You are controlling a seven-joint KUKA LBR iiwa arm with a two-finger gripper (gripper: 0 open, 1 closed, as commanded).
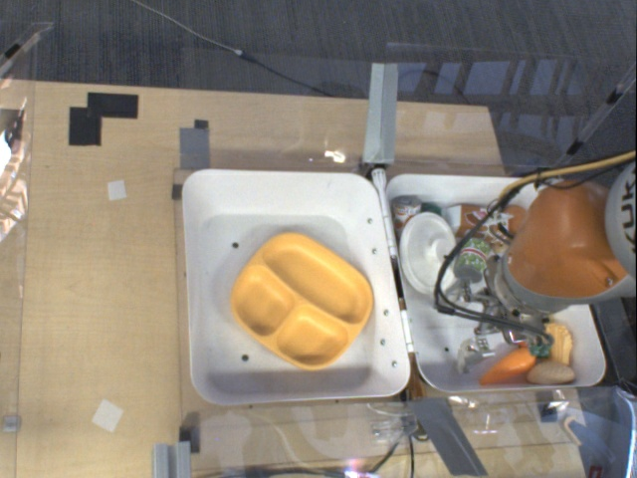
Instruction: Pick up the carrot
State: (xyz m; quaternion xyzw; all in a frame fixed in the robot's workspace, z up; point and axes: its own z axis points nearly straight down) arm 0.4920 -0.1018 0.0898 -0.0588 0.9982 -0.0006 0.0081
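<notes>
Looming over the right bin, the grey arm's orange-banded wrist reaches down toward that bin's near corner. Left bin holds a yellow divided plate. A white dish sits by the divider. The carrot lies beside the gripper; whether the gripper is parted or closed cannot be told.

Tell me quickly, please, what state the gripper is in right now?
Gripper: cannot be told; it is low in the right bin, just beside the carrot.
</notes>
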